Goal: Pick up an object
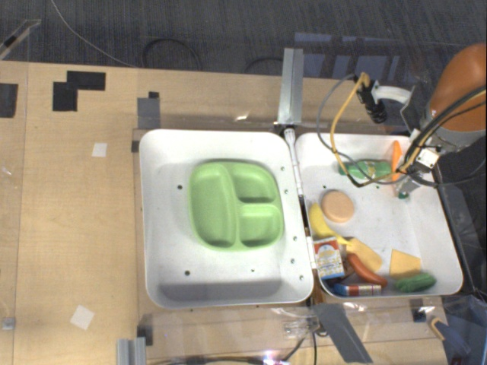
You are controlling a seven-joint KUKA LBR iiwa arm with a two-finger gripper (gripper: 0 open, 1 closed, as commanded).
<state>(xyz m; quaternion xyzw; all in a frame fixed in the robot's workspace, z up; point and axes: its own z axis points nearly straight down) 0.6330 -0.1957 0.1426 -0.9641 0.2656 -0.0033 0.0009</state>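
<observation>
The right bin (449,242) holds several toy foods. A tan round bun (338,205) lies near its left wall, with a yellow banana (317,220) beside it. Along the front lie a small printed carton (329,258), a yellow wedge (365,255), a red-orange sausage (367,272), a cheese wedge (405,262) and a green pickle (415,282). A green item (367,170) and an orange carrot (396,151) sit at the back. My gripper (403,191) hangs low over the back right of this bin, just right of the green item, with nothing seen in it.
The left bin (163,204) bears a green divided plate (232,204). A yellow and black cable (338,120) loops over the right bin's back edge. The arm's orange band (460,86) stands at the far right. A metal post (290,86) rises between the bins.
</observation>
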